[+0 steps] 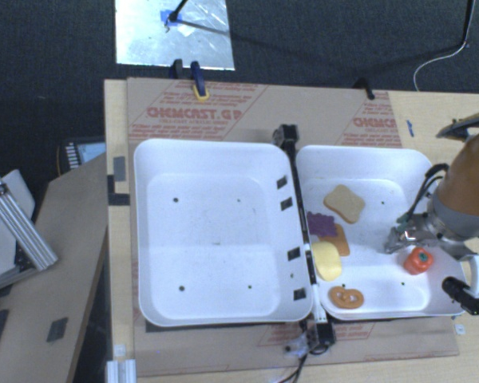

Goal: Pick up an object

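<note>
Objects for picking are gathered in the right bin [383, 159], a shallow tray of smooth white plastic with rounded corners. The pincer [399, 238] is seen low over that bin's right part, a small cluster of grey metal at the end of the arm [471, 190], whose rounded orange band bulges above it; whether it is wide, narrow or holding anything cannot be told. Just beside the pincer, on its near-right side, a small round tomato [417, 260] of glossy red-orange with a green top is lying on the bin floor. Well to the pincer's left and a little farther back, a flat tan bread slice [346, 203] with a darker crust edge is found. To the pincer's left, a lumpy purple grape bunch [322, 225] is set against a pale yellow rounded piece [328, 260]. Nearer and to the left, a small orange pretzel [346, 297] with looped openings is placed. Beyond these, the left bin [215, 238] is joined by a black hinge strip [297, 214].
</note>
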`<action>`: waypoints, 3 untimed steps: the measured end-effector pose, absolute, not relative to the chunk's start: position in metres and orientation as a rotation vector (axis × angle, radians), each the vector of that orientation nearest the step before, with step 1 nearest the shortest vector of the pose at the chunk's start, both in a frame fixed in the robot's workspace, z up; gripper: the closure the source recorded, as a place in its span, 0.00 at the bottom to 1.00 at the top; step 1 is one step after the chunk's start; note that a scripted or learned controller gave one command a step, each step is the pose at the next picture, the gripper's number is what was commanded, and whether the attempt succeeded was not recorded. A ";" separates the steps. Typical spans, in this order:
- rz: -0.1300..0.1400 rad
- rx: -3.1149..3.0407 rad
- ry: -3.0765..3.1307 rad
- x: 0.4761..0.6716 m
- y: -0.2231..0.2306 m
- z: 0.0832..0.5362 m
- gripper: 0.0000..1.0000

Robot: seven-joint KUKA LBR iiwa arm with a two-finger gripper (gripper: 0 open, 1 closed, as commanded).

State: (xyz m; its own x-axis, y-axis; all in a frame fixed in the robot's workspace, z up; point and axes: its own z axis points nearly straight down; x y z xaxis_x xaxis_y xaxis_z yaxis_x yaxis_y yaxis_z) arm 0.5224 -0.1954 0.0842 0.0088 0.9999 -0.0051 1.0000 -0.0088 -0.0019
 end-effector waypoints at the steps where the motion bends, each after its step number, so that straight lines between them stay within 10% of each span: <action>1: 0.005 2.211 2.225 0.543 -0.153 0.136 1.00; 3: 0.017 2.203 2.228 0.516 -0.006 0.329 1.00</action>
State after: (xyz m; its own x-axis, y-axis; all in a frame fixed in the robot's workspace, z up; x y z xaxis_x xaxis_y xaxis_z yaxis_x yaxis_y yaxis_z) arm 0.5157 -0.0061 0.3290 -0.0113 0.9999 0.0021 0.9998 0.0113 0.0133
